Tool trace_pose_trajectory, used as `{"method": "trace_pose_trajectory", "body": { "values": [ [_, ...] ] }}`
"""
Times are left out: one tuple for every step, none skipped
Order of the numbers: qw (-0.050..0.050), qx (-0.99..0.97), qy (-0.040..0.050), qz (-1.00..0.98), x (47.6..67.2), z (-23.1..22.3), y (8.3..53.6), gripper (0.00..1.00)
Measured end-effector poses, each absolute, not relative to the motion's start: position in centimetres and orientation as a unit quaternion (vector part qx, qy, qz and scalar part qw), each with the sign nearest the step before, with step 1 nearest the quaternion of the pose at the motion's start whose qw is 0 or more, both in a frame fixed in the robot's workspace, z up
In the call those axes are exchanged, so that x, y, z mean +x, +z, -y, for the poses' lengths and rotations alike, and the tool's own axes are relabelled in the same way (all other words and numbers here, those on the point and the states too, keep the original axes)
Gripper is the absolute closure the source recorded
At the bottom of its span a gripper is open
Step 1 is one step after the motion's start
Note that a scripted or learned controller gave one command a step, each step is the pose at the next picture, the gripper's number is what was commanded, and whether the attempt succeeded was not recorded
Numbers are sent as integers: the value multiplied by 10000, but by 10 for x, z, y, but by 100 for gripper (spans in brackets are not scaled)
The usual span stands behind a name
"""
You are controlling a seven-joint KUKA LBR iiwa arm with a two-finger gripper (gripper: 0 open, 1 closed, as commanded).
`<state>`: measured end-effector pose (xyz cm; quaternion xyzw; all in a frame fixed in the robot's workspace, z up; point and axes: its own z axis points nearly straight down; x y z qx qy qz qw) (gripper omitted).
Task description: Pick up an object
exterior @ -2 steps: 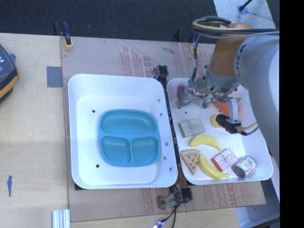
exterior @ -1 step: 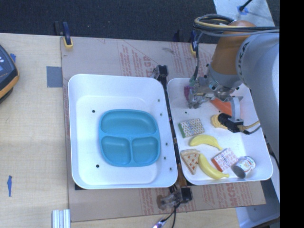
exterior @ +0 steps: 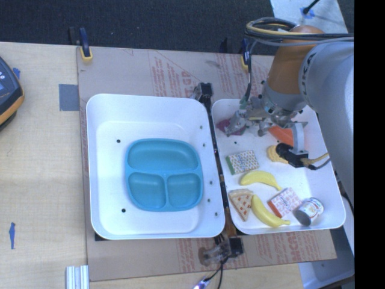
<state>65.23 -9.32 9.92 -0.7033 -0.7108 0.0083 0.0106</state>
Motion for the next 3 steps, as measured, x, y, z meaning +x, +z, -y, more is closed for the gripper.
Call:
{"method": "trace_pose_trajectory", "body": {
  "values": [
    [125, -7028, 99, 7112, 652, 94, 109, 100],
    [121, -7026, 96, 7114, 652, 94, 109, 0],
    [121, -7023, 99, 7117, 652, 95, 120, 100]
  ]
}}
